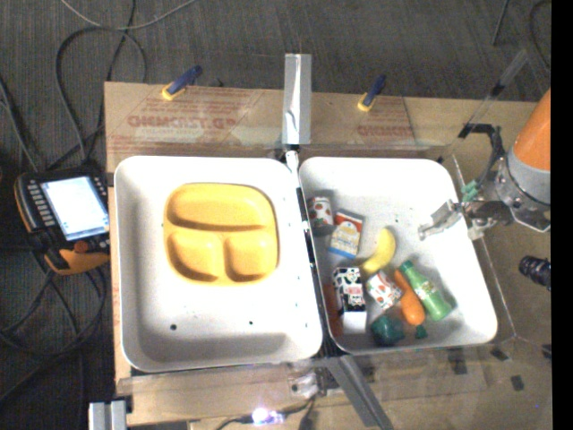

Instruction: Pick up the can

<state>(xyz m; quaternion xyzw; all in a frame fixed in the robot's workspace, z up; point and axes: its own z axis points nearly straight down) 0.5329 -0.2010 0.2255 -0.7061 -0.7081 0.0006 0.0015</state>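
Can [320, 211] is standing in the right bin [466, 240], off to the left of the pincer [439, 220] and well apart from it. I cannot tell how the pincer is set. Left of it, the other bin [134, 240] is holding a yellow tray [222, 231]. Both bins are sitting on a brown worktop [206, 119], over dark carpet [54, 79] with cables [89, 34].

Right bin [448, 179]: can [320, 210] near the left wall, box [346, 235] and banana [380, 250] just beside it on the right; open floor lies toward the bin's upper right.
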